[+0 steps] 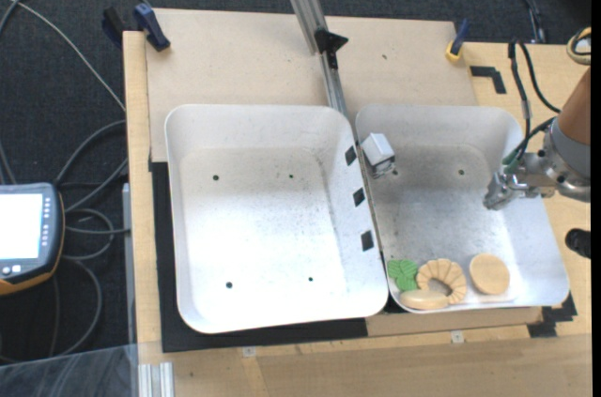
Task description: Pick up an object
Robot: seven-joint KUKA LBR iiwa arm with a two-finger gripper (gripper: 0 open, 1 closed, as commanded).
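The pincer hangs over the right-hand edge of the right bin, and whether it is released or clenched cannot be told from this slanted view; nothing is seen in its grasp. The objects lie nearer the camera than the pincer, along the bin's front wall: a round tan disc closest, almost straight below it in the view, then a ridged tan crescent to its left, touching a small green piece farther left.
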